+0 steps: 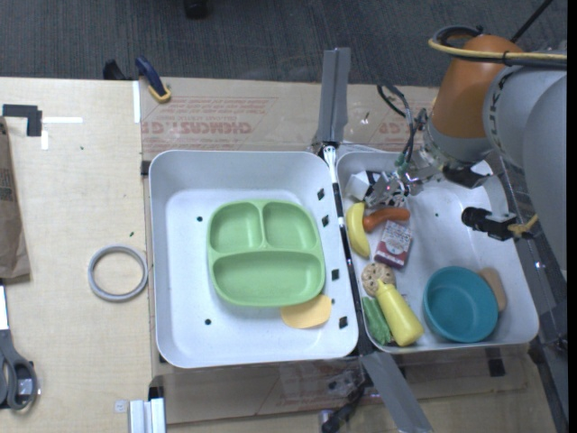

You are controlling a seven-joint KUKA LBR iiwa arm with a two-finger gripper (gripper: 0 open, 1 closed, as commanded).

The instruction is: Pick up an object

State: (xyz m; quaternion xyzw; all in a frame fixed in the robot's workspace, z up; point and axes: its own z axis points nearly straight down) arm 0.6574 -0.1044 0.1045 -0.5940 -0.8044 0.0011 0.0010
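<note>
We see the gripper (394, 188) low above the hot dog (386, 214); nothing lifted yet, finger state unclear.

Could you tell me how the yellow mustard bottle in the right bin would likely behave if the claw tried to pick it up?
The mustard bottle lies on its side and looks rounded, so it may roll when nudged. Its smooth plastic could be slippery. It lies beside the teal bowl and green vegetable, which may crowd the claw.
</note>
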